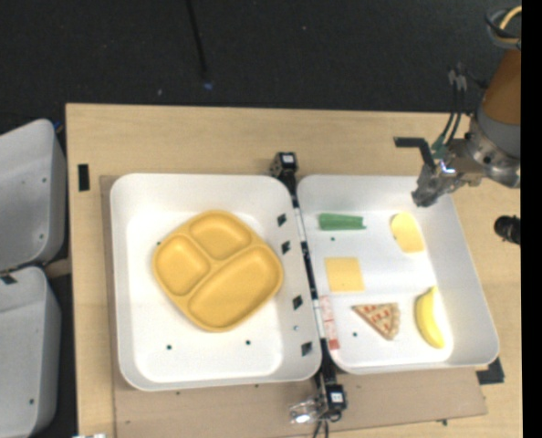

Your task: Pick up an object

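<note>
Banana [429,318] beside pizza slice [380,318], cheese square [345,274] above.

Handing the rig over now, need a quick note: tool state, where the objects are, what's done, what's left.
Tool: at the far right corner of the right bin, above its rim, nothing seen between its fingers.
Right bin holds: green piece at the far side, yellow oval piece nearest the tool, yellow square slice in the middle, pizza slice and banana at the near side.
Left bin: yellow divided plate.
Done: arm has reached in over the right bin.
Left: pick not made yet. All objects lie in the bins.
</note>
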`<state>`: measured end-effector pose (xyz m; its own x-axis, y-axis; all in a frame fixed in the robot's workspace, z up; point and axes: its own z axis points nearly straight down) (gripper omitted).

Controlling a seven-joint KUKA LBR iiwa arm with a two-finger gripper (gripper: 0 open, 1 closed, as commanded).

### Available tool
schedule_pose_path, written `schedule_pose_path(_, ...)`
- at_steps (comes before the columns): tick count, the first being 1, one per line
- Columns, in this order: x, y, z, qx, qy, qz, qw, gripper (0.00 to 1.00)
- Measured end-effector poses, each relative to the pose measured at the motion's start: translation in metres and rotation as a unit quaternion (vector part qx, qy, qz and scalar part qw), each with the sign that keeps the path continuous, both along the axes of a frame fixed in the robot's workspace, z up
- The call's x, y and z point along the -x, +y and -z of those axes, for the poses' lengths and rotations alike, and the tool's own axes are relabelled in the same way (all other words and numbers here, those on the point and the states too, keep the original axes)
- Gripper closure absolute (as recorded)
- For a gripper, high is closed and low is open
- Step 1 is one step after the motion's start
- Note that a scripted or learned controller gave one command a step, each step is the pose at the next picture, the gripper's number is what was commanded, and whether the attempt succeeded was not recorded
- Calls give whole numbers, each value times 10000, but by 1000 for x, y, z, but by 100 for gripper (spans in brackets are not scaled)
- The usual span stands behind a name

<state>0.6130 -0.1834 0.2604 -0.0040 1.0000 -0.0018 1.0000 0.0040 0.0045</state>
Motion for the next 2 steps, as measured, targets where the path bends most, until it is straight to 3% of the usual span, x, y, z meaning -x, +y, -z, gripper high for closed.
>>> schedule_pose_path(2, -7, 93, -4, -12, 30, -9, 10000, 100)
